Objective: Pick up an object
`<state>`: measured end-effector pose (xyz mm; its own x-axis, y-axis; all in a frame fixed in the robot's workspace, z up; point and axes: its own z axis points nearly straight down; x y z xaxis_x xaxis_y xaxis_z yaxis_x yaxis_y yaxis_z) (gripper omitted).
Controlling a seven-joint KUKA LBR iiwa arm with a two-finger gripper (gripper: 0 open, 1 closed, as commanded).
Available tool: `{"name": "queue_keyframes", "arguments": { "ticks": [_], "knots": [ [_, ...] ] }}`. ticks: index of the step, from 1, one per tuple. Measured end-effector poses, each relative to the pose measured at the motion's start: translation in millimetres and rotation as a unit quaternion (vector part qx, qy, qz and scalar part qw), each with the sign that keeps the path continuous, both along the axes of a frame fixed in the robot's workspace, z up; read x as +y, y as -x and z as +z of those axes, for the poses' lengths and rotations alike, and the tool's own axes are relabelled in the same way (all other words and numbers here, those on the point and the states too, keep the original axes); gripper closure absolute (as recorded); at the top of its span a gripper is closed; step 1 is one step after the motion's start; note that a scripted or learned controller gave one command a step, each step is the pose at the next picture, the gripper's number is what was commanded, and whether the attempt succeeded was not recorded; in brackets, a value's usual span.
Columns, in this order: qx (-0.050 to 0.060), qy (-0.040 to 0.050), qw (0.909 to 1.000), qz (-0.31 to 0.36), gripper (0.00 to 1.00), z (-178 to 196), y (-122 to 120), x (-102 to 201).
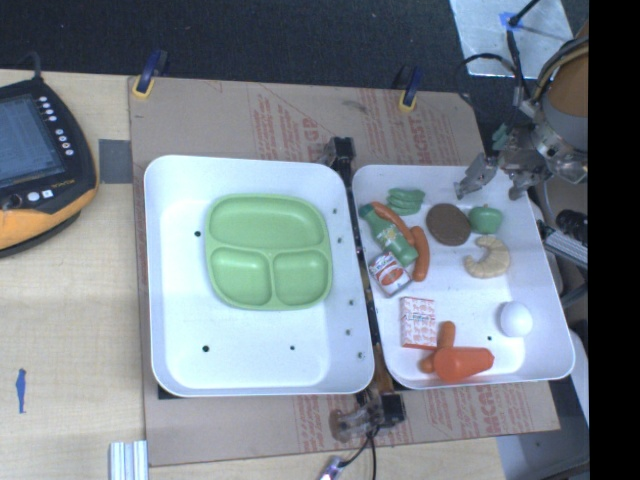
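Arm: grey KUKA arm with orange band (572,86), entering at the upper right of the frame, wrist above the far right corner of the right-hand shallow white bin (545,298).
Claw: two-finger gripper (497,175), fingers spread, nothing between them; one tip at (474,180), hanging over the bin's upper right rim.
Step in hand: approach, judged from the bare, spread claw near the objects; no pick made yet.
Nearest candidates: small green rounded block (486,218) just below the claw; brown round disc like a cookie (449,224) beside it to the left; pale tan crescent shaped like a croissant (487,257) lower down.
Other objects in the right bin: dark green leafy piece (405,200) at upper left; green bottle with red-and-white label (391,248) touching an orange sausage shape (419,252); red-and-white printed packet (417,322); orange carrot-like piece (457,359) at the bottom; white ball (516,319) at lower right.
Left bin: shallow white bin (170,298) holding a light green three-compartment plate (268,250).
Next move calls for: descent straight onto one well-separated object, fingers straddling it, then closing; green block or brown disc look likeliest.
Risk: block, disc and crescent lie close together, so a finger may land on a neighbour.
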<state>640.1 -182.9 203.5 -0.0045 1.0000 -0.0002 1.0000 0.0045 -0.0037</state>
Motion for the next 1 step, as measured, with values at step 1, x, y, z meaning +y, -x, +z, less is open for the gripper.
{"name": "queue_keyframes", "arguments": {
  "ticks": [1],
  "knots": [
    [-0.001,0.0002,1.0,0.0,0.0,-93.4,-14.3,-4.2]
  ]
}}
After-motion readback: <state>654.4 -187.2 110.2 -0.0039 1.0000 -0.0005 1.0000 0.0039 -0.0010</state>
